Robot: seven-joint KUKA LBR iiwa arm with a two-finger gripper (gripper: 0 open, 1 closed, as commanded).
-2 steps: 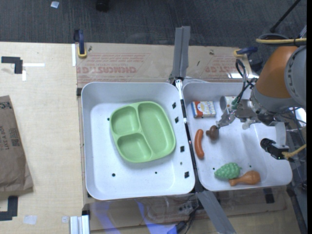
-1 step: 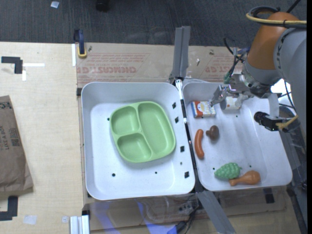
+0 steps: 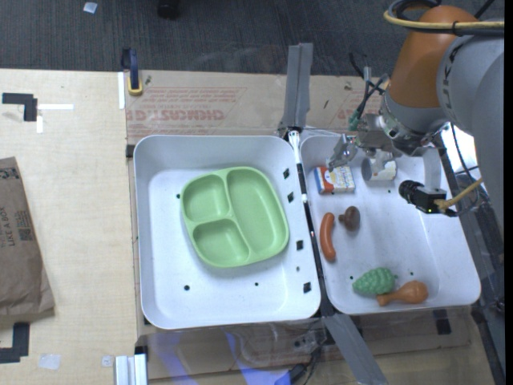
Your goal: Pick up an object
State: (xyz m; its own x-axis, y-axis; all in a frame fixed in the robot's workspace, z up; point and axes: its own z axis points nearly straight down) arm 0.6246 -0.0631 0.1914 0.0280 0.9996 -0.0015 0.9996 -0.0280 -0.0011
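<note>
Right bin [image 3: 449,247], approach step. The pincer [image 3: 346,152] hangs low at the bin's 11 o'clock corner, just above the small box [image 3: 334,180]; its fingers look slightly apart, and nothing sits between them. At 6 o'clock from the box lie the sausage [image 3: 327,237] and a brown lump [image 3: 349,217]; green toy [image 3: 374,281] and drumstick [image 3: 405,293] lie near the front wall. The left bin [image 3: 160,279] holds a green tray [image 3: 235,216]. Next move, by judgement: descend, straddle the box, close.
</note>
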